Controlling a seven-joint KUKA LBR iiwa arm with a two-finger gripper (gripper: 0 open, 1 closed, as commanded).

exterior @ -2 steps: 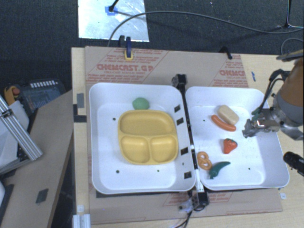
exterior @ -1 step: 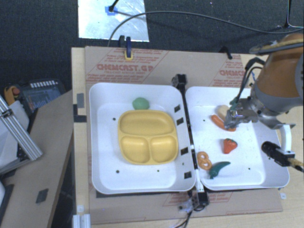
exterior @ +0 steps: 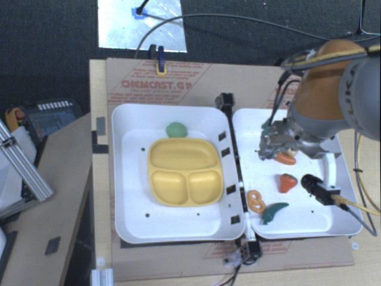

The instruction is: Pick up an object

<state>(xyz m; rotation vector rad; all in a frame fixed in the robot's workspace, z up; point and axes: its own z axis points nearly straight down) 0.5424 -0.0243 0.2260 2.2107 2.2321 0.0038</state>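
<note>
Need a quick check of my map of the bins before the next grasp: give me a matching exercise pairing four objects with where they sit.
Things:
1. yellow divided tray
2. green round piece
3. strawberry
4. orange pretzel

Places:
A. right bin, near the divider, beside the dark green piece
B. middle of the left bin
C. right bin, below the hand
D. left bin, behind the tray

Pairs: 1-B, 2-D, 3-C, 4-A

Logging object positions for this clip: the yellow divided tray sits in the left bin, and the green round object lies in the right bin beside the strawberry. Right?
Not quite. The camera view shows the green round object in the left bin, just behind the yellow divided tray. The strawberry is in the right bin.
</note>
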